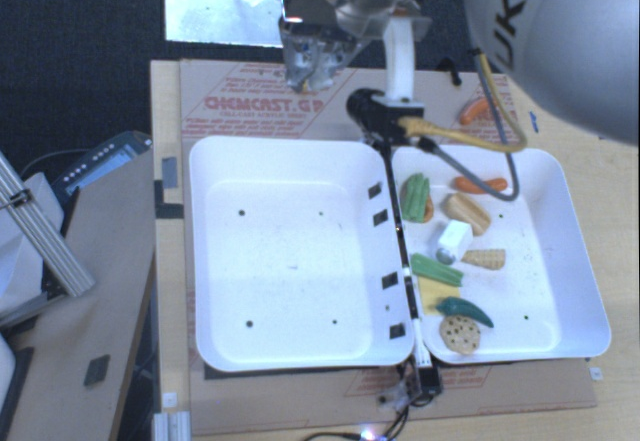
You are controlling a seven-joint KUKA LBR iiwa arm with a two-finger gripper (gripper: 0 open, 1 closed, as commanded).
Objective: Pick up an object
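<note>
The right bin holds several toy foods: a green ridged piece, an orange carrot, a tan bread piece, a white block, a tan wedge, a long green piece, a dark green pepper and a round cookie. My gripper hangs high over the cardboard behind the left bin's far edge, well away from the foods. Nothing shows beneath it.
The left bin lies beside the right one, and black clips join them at the shared wall. A yellow cable loops over the right bin's far rim. Behind that bin, an orange item rests on the cardboard.
</note>
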